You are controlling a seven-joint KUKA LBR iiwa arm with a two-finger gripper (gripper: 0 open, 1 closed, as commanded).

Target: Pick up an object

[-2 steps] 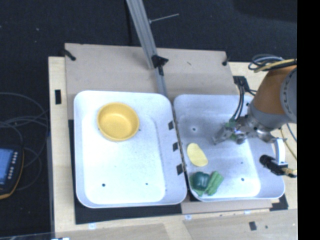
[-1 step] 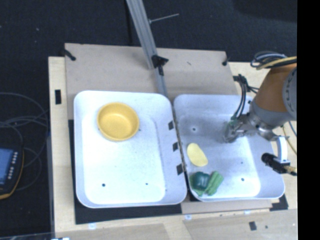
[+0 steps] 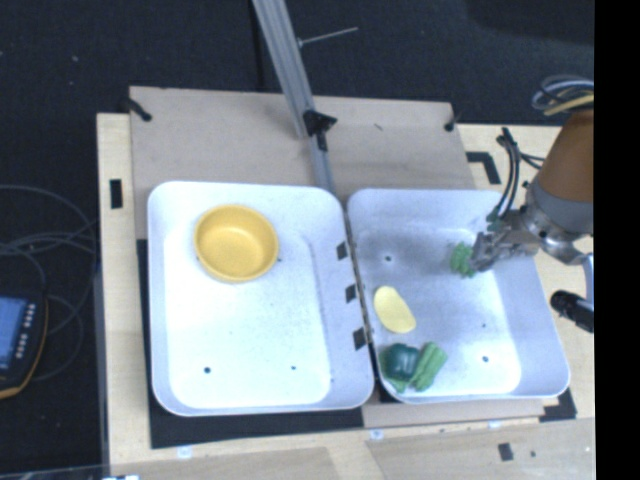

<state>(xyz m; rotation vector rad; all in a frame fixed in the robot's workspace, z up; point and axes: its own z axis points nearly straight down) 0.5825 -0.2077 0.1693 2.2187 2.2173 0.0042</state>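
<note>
above the bench, we see the arm (image 3: 565,168) reach in from the right, its gripper (image 3: 487,251) low over the right bin (image 3: 520,368) and touching a small green object (image 3: 461,259) near the bin's upper middle. the claw looks closed on that object, though we cannot be sure at this blur. a yellow piece (image 3: 394,310) lies lower in the same bin, dark and light green items (image 3: 413,364) near its front edge. a yellow bowl (image 3: 236,242) sits in the left bin (image 3: 250,368).
</note>
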